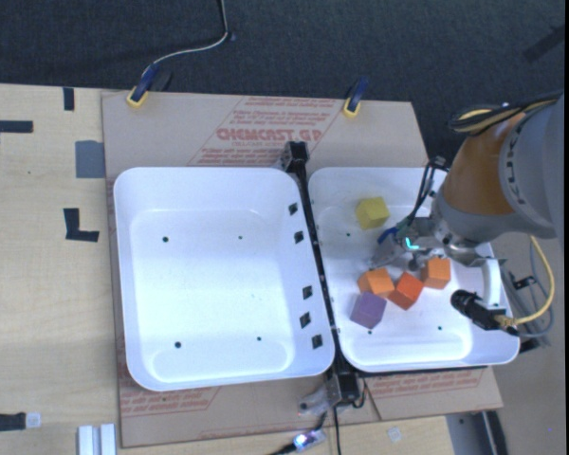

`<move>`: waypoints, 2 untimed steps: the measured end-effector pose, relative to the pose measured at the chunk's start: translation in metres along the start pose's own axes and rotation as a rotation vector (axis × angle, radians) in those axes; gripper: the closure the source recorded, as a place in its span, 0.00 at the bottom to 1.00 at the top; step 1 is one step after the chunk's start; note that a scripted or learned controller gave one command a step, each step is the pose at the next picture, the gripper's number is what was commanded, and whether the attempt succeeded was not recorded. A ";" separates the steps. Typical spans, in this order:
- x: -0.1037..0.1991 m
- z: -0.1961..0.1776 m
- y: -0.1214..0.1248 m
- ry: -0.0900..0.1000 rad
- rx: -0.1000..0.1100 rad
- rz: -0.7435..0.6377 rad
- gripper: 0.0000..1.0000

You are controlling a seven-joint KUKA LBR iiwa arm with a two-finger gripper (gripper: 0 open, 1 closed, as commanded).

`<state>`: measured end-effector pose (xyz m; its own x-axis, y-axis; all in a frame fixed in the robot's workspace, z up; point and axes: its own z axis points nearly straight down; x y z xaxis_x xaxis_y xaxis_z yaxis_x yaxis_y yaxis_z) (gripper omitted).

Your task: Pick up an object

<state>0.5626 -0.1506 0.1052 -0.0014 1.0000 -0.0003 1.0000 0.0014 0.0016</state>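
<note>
Two white bins sat side by side on a cardboard sheet (266, 131) on the counter (38, 254), the sheet clamped at its far edge by two clips. The left bin (133, 197) showed only its bare floor. The right bin (455, 354) held five blocks: a yellow block (371, 211) near its far edge; a purple block (368, 310) towards its near-left corner; an orange block (376, 282) just beyond the purple one; a red-orange block (407, 291) touching the orange block's right side; and a second orange block (438, 272) just right of the red-orange one. The arm (512, 178) reached in over the right bin's right edge. The tool (405, 244) hung above the cluster of orange blocks, between them and the yellow block; whether its jaws were spread or pressed together could not be told, and no block was seen between them.
</note>
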 end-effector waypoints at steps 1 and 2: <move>0.042 0.023 0.047 0.002 0.022 0.000 0.00; -0.003 0.020 -0.009 -0.001 0.004 0.005 0.00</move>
<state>0.5539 -0.1538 0.0849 0.0040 1.0000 -0.0011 1.0000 -0.0040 -0.0019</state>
